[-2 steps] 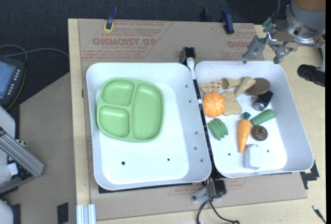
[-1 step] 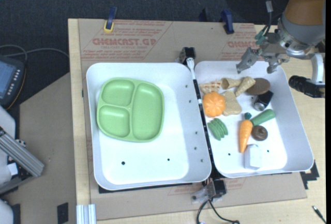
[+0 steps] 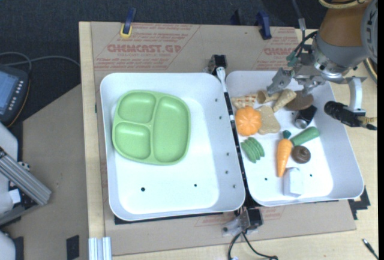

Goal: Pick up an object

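The right bin (image 3: 336, 184) holds a heap of toy food: an orange pumpkin (image 3: 248, 120), a carrot (image 3: 282, 157) standing lengthwise, a green ribbed piece (image 3: 253, 149), a white block (image 3: 293, 182).

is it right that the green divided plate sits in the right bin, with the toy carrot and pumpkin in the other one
Not quite. The camera view shows the green divided plate in the left bin, not the right. The toy carrot and pumpkin do lie in the other one, the right bin.
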### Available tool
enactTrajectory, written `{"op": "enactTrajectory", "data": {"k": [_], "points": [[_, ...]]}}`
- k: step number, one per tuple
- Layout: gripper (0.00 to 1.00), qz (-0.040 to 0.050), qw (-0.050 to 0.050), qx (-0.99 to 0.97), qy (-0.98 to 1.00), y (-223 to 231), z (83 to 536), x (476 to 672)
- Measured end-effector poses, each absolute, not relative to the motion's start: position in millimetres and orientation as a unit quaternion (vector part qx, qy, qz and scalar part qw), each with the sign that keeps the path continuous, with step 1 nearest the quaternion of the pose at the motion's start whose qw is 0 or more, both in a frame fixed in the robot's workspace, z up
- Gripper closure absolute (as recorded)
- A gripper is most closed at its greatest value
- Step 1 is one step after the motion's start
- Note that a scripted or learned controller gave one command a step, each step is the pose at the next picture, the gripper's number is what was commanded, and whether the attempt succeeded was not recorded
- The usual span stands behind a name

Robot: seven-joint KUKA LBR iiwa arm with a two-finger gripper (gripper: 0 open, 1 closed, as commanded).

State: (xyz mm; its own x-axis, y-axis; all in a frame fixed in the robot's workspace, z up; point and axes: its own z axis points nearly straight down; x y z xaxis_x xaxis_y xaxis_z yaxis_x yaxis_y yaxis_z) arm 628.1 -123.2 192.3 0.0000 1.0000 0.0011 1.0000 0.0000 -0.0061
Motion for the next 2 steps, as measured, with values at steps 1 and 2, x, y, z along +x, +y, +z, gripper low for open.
{"op": "enactTrajectory", "data": {"k": [1, 2], "points": [[0.00, 0.0019, 0.003, -0.707, -0.707, -116, 143, 619.7], [0.00, 0.0015, 0.002, -0.707, -0.707, -116, 90, 618.9]]}}
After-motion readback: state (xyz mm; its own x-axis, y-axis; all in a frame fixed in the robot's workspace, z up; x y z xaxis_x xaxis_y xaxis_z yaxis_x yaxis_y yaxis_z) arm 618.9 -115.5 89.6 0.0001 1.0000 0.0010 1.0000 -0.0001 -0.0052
